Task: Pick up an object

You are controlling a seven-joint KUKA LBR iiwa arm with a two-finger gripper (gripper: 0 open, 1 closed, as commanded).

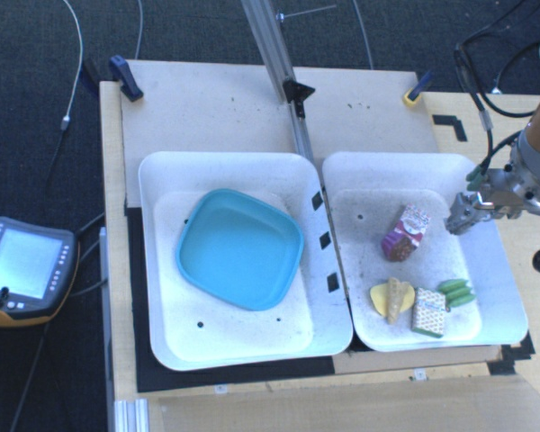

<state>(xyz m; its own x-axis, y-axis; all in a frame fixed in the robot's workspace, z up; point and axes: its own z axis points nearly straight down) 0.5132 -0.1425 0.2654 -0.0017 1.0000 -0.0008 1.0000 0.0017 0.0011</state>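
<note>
The gripper (461, 216) is hanging over the right bin (486, 174), and whether its jaws are wide or narrow I cannot tell. The purple packet (405, 233) is lying near them on the side away from the arm; the yellow toy (390, 299), checkered block (429, 312) and green piece (456, 291) are crowding together further off, so a descent there is risking a glancing, empty close

Dark carpeted floor (45, 106) all around, pale wooden table (207, 106) with 2 blue clamps (126, 77) at back corners, grey cables (72, 25) trailing, handheld control pendant (22, 273) at left, slanted metal pole (270, 43) above.
</note>
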